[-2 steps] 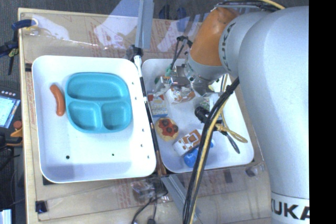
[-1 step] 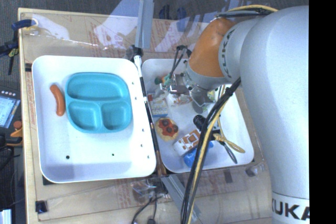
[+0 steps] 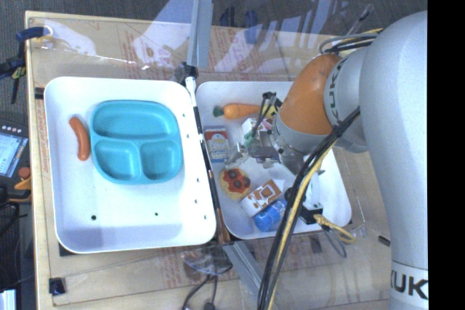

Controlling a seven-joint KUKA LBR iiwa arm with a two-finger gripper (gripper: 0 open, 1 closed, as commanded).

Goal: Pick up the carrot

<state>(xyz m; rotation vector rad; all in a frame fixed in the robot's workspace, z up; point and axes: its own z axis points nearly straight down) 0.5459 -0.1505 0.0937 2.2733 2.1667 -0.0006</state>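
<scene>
The carrot (image 3: 240, 111), orange with a pale tip at its left end, lies on its side near the far edge of the right bin (image 3: 336, 194). My gripper (image 3: 252, 147) hangs low over the middle of that bin, just in front of the carrot and apart from it. The grey arm with its orange band (image 3: 314, 99) covers the bin's right half. Nothing shows between the gripper and the carrot except a small green and white item (image 3: 250, 128).
Also in the right bin are a red and white carton (image 3: 216, 144), a pizza slice (image 3: 234, 183), a brown and white box (image 3: 261, 195) and a blue packet (image 3: 270, 218). The left bin (image 3: 65, 214) bears a blue divided tray (image 3: 136, 139) and a sausage (image 3: 80, 137).
</scene>
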